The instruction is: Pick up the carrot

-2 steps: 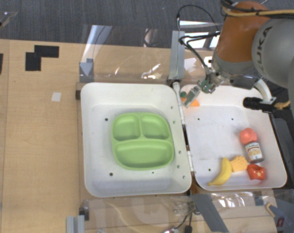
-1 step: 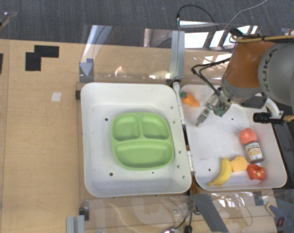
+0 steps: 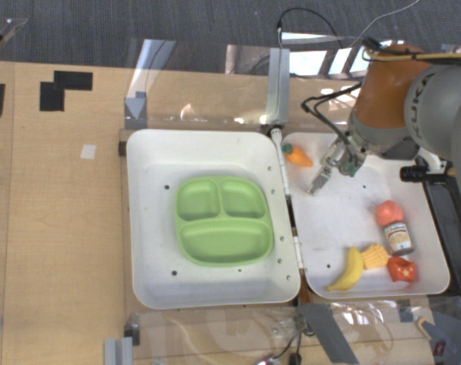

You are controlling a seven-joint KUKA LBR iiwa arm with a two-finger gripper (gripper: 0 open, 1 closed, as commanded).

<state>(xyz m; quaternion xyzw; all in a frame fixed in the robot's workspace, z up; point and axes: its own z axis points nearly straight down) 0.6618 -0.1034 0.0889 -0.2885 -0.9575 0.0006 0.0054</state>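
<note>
Here the tool (image 3: 322, 179) hangs near the carrot (image 3: 297, 157), its tips blurred.

A robot lab: a wooden tabletop (image 3: 55, 226) carrying black marker squares (image 3: 63, 88), clear plastic guards (image 3: 215, 90) and loose cables (image 3: 322, 97) behind the end effector (image 3: 322, 179), grey carpet (image 3: 139, 6) beyond.

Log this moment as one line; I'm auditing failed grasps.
task: pick carrot | small orange carrot: right white bin, far-left corner, not held | gripper: just right of carrot | phase: approach
</note>
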